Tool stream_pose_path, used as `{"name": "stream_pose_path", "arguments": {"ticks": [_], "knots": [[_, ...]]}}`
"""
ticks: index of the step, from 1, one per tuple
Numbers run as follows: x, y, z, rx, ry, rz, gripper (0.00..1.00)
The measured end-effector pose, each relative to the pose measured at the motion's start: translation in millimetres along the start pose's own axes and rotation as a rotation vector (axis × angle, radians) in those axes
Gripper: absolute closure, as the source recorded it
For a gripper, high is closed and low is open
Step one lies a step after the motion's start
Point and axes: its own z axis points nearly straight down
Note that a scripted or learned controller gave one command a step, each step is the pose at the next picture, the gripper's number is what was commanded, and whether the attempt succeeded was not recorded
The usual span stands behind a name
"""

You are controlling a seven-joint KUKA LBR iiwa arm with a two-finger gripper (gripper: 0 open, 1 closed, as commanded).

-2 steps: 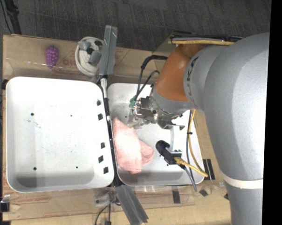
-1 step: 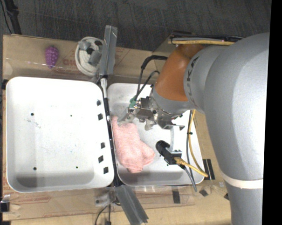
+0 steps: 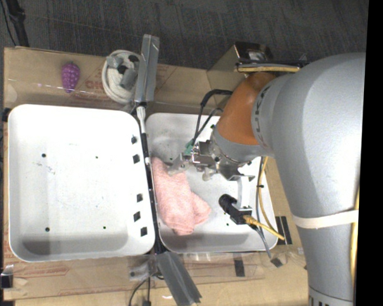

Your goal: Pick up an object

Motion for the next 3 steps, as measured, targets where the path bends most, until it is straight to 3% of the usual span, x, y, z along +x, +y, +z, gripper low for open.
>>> {"name": "stream_pose_path", "arguments": {"ticks": [1,2,3], "knots": [[3,12,10,-0.005,-0.001,-0.058,0.0],[32,36,-70,-0.005,-0.001,-0.086,0.0],[3,19,31,-0.004,-0.001,-0.079,0.0]]}}
